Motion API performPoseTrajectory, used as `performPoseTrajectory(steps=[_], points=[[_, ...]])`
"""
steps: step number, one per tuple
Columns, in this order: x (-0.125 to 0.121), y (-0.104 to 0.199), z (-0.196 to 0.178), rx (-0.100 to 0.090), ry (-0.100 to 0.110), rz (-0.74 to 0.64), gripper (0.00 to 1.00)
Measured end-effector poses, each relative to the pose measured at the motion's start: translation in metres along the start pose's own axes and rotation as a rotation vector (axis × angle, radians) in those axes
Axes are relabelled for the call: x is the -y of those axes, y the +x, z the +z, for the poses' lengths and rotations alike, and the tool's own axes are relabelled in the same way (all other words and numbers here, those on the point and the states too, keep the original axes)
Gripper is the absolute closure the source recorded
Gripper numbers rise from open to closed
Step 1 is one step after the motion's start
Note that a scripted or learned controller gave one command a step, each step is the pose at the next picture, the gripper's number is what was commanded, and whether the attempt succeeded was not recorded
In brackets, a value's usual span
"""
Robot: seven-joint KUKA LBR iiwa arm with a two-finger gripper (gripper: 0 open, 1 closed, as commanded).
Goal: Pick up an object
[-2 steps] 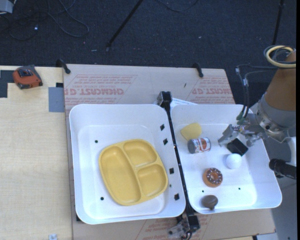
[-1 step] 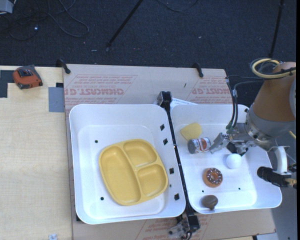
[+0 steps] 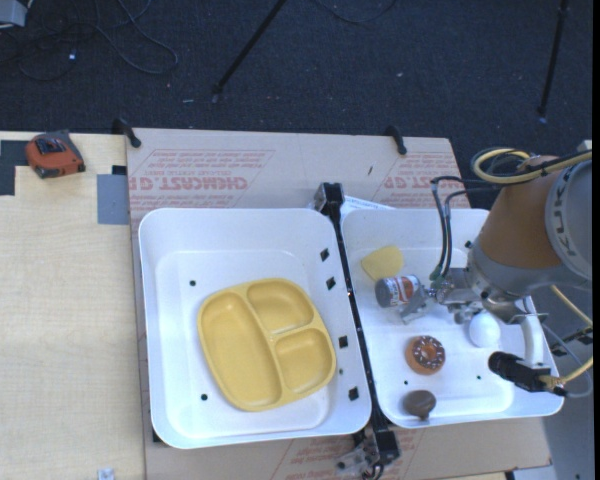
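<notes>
We are reaching the arm [image 3: 525, 233] in from the right over the right bin [image 3: 485, 396]. The gripper [image 3: 417, 306] is sitting low near the bin's middle, just right of a small can [image 3: 395, 290]; how it is set we cannot tell. A yellow sponge [image 3: 382, 262] is lying farther off, a donut [image 3: 426, 354] and a dark lump [image 3: 418, 403] nearer. The left bin [image 3: 165, 268] is holding a yellow divided tray [image 3: 266, 342].
</notes>
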State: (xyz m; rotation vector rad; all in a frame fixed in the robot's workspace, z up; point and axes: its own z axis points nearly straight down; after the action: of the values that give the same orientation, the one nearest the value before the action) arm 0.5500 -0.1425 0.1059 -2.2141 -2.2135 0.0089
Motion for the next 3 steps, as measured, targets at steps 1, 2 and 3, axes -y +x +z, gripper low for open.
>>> performPoseTrajectory(steps=[1,2,3], points=[[-0.001,-0.002,-0.012,0.000,0.000,0.004,1.00],[0.001,0.005,-0.070,0.003,-0.011,-0.002,1.00],[0.002,-0.007,-0.122,0.004,-0.012,0.002,1.00]])
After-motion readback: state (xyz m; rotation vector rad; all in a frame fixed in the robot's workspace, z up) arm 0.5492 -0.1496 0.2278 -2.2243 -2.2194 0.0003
